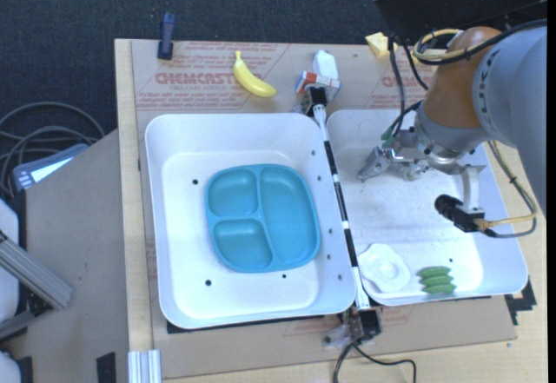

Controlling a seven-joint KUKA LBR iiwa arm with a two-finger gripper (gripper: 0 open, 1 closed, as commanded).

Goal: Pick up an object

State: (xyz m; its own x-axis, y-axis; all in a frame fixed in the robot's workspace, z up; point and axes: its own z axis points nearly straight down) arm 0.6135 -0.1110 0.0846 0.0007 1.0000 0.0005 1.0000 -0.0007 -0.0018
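A: What is seen on the bench?

B: Two shallow white bins are set side by side on a brown board. In the left bin (174, 199), a blue divided plate (261, 217) is laid flat near the middle. In the right bin (508, 264), a white lid-like disc (385, 269) is placed at the near left corner, and a small green pod-shaped thing (436, 280) is found just beside it along the near edge.

A: Where is the arm?

B: The grey arm (512, 86), with its orange band, is reached in from the right, over the far half of the right bin. The gripper (395, 160) is lowered close to the bin floor, near the far left part of that bin.

A: Are the fingers open or closed?

B: That cannot be told; the fingers are too small and blurred. Nothing is seen held between them. The disc and the green thing are well apart from the gripper.

A: What is laid outside the bins?

B: On the board's far edge, a yellow banana (251, 77) is seen, with a dark blue clip-like item (165, 35) near the far left corner and a small white and red packet (319, 75) beside the gap between the bins.
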